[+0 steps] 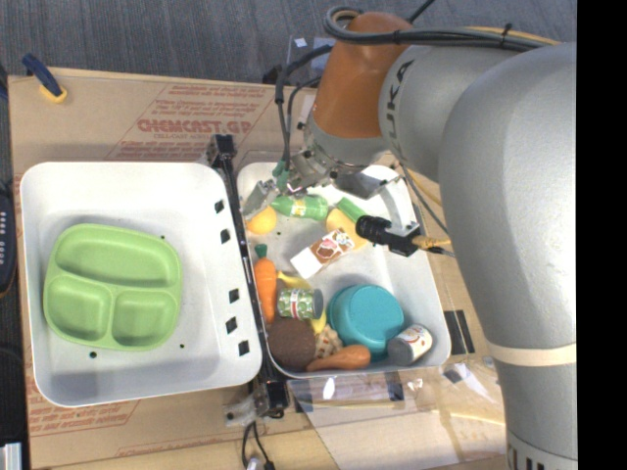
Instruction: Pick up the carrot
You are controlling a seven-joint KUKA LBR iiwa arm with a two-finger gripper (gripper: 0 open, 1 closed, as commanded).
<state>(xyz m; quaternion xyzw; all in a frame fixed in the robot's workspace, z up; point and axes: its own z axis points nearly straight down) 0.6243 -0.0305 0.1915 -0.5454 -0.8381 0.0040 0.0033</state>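
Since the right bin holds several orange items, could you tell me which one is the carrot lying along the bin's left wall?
It is the carrot, the bright orange tapered piece lying lengthwise against the right bin's left wall. The duller orange-brown piece lies crosswise at the near edge.

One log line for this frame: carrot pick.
carrot: lying at right bin left wall | tool: over bin's far end, apart from carrot | pick: not done

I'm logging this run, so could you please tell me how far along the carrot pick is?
Done: the arm has reached over the far end of the right bin. In hand: nothing visibly; the pincer hovers near the green bottle. Left: the carrot lies untouched by the bin's left wall, so moving there, grasping and lifting remain.
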